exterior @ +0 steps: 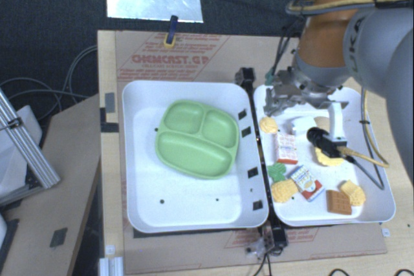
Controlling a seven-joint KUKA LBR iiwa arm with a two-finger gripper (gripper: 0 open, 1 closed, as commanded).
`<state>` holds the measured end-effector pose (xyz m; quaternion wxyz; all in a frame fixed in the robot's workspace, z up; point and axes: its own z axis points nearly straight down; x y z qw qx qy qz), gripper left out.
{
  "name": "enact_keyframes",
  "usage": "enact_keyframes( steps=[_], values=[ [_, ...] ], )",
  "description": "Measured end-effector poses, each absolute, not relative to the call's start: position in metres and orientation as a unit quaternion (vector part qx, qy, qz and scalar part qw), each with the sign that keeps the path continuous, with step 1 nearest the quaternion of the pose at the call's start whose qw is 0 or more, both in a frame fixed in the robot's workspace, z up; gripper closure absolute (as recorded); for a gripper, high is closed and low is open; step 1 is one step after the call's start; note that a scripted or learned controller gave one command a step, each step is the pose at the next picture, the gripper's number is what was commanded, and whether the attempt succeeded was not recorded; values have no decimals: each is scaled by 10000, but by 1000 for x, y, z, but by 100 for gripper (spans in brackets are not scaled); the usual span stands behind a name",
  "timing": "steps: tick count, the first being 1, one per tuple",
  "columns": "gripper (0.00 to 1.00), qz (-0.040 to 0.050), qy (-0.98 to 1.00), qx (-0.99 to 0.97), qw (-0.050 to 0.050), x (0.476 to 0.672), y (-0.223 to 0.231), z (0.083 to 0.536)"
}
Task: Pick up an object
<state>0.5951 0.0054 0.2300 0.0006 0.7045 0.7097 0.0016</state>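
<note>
White plastic forms both shallow bins, which sit edge to edge on a brown cardboard sheet printed in red. The left bin holds one thing, a pale green divided plate with three compartments, lying flat a little toward the far side, with bare white floor all around it and most of it along the near edge. The right bin holds the small toy foods. A round yellow cracker lies near the far-left corner, and a red-and-white packet lies just nearer than it. A green piece lies against the left wall, and a second round cracker touches its near side. A small blue, red and white box lies just right of that cracker. A brown square biscuit and a yellow cracker sit together by the near edge. A yellow slice lies toward the middle. The grey arm, with its orange band, reaches over the far-right corner. The gripper hangs at the far-left corner, just beyond the first cracker. Whether its claw is spread or closed is hidden from this angle, and nothing shows in its grasp. A strip of bare floor runs between the packet and the slice. Black clips line the seam between the bins.
</note>
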Motion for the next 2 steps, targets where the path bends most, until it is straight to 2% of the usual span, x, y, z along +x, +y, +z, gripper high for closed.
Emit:
enact_keyframes(
  steps=[1, 2],
  values=[
    [100, 12, 7094, 7048, 8, 611, 8, 228],
    [100, 0, 7072, 7070, 2, 596, -1, 232]
  ],
)
